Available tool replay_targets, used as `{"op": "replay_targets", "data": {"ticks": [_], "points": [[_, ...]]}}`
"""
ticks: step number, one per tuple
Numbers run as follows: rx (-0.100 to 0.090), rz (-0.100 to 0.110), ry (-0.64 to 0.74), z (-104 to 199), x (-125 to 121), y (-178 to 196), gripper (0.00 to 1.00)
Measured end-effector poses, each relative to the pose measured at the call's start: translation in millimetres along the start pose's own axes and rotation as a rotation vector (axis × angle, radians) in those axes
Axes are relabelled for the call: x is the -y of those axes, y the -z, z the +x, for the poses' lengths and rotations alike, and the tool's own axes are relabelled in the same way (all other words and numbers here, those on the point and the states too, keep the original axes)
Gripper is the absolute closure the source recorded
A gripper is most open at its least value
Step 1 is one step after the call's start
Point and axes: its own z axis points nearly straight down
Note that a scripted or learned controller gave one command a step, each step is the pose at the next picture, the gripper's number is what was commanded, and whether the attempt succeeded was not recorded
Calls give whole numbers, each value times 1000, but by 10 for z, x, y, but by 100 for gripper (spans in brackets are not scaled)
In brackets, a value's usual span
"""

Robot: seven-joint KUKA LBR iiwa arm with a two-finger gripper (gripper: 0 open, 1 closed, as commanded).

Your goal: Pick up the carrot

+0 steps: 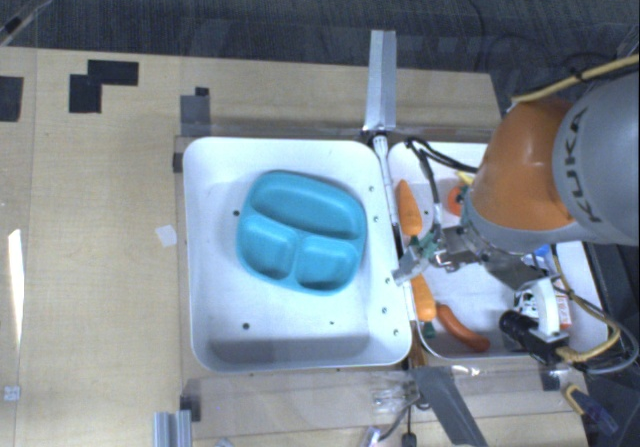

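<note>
The carrot (pixel 407 207) is orange and long. It lies along the left wall of the right bin (pixel 440 347), pointing toward the far edge. My gripper (pixel 416 260) hangs low over the carrot's middle and hides that stretch. More orange (pixel 424 298) shows just in front of the gripper, in line with the carrot. Whether the gripper touches the carrot is hidden by the wrist.
A blue divided plate (pixel 300 231) lies in the left bin (pixel 215 265). A reddish sausage-shaped thing (pixel 464 328) lies near the right bin's front wall. A small orange-red thing (pixel 455 201) peeks out behind the arm, which covers most of the right bin.
</note>
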Motion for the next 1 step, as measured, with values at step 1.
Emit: {"op": "replay_targets", "data": {"ticks": [1], "points": [[1,-4,101,403,-102,1082,0]]}}
